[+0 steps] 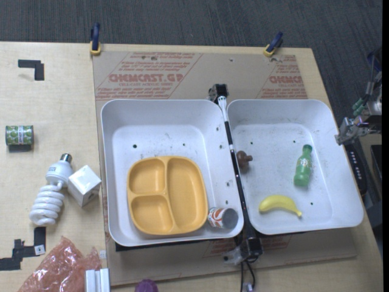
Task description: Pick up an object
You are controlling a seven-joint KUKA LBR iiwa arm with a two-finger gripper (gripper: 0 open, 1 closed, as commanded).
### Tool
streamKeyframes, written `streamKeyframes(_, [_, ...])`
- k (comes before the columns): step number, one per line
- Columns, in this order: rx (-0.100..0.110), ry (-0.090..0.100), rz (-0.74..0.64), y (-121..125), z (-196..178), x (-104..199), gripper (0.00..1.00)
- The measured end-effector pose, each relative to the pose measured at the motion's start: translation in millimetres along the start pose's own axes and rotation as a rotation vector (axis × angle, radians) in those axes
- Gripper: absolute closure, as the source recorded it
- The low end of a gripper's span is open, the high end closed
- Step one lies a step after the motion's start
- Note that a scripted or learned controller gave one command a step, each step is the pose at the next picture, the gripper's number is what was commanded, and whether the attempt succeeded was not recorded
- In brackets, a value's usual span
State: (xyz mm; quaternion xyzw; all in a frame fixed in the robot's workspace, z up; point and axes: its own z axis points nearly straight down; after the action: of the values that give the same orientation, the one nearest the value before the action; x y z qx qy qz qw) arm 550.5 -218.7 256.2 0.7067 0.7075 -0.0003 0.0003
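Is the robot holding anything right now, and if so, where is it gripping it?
Nothing is held. The gripper sits past the right bin's edge, away from the green bottle and banana lying inside.

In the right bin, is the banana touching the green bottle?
Apart. The camera view shows bare white bin floor between the banana and the bottle, which lies above it.

Single fixed overhead view of the bench, looking down at a slant.
The camera is sitting high above the bench (55,102), far enough back to be taking in both white bins whole: the left bin (115,139) is lying left of centre, the right bin (328,132) right of centre. The bench's far edge is running along the top, with dark floor (194,5) showing beyond it.
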Motion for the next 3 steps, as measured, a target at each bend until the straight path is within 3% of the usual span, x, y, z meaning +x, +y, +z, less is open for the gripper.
streamKeyframes(1, [-0.001,0.000,-0.001,33,164,-2,0.00])
streamKeyframes(2, [0.000,0.001,0.002,-55,164,28,0.00])
streamKeyframes(3, [0.000,0.001,0.002,-59,164,88,0.00])
